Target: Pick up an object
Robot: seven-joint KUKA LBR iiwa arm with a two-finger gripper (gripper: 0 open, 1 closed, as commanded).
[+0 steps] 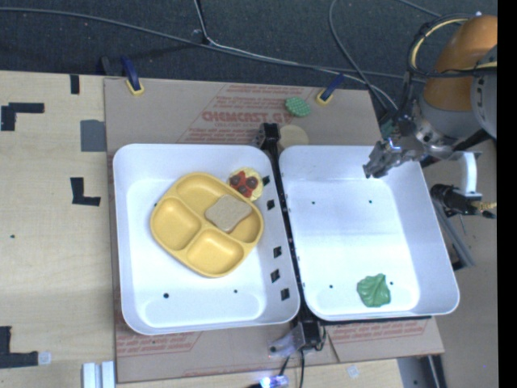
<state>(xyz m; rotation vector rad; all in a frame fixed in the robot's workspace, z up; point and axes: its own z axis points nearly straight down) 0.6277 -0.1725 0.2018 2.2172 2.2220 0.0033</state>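
A green leaf-shaped piece (373, 290) lies in the right bin (347, 217) near its front right corner. In the left bin (137, 217) a yellow divided plate (174, 221) carries a tan slice of bread (228, 212) in one compartment and small red berries (245, 183) at its far rim. My gripper (378, 162) hangs over the far right edge of the right bin, well away from the leaf, with nothing seen between its fingers.
A small green object (297, 106) rests on the cardboard behind the bins. Black clips run along the divider (279, 217) between the bins. Cables (355, 47) cross the dark bench top behind, and blue clamps (129, 75) hold the cardboard.
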